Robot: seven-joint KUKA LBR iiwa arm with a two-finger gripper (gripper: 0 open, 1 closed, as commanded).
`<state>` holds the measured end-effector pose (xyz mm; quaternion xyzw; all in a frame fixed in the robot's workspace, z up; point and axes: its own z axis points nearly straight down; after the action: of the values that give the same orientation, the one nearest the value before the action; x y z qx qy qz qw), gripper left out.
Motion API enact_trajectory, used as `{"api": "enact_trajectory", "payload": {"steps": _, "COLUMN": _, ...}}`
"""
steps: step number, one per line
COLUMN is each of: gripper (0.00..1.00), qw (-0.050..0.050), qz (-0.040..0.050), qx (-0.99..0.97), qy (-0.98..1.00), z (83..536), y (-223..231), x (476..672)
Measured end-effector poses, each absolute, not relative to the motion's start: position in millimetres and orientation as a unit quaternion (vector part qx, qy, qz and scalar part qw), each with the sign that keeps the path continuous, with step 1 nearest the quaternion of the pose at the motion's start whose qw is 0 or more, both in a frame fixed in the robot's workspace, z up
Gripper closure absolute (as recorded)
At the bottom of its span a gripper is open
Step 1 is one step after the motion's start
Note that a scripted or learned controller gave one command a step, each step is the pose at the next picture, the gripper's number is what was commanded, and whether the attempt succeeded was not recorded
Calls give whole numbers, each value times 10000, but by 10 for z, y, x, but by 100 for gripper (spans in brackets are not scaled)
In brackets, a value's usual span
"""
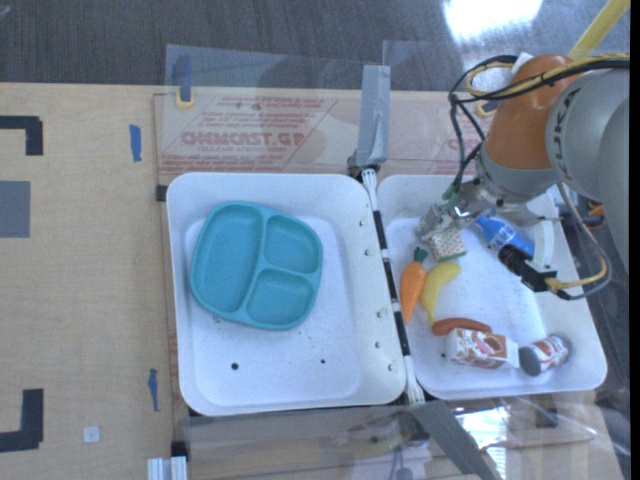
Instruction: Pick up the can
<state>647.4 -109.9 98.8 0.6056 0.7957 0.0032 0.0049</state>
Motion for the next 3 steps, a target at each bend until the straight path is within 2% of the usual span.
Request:
{"api": "enact_trajectory", "payload": {"steps": 1, "gripper": 100, "qw": 15, "qz": 6, "qx": 6961, "qy": 7180, "z": 1907, "y": -635, "x": 6446}}
{"api": "enact_trajectory", "payload": {"steps": 2, "gripper": 100, "qw": -15, "qz": -9, "qx": 7686, "qy": 6397, "z": 1257, "y": -1056, "x": 6146}}
{"api": "enact_trajectory", "payload": {"steps": 3, "gripper": 100, "qw": 2, "qz": -2, "qx": 8472, "qy": 5313, "z": 1844, "y": -782, "x": 5984}}
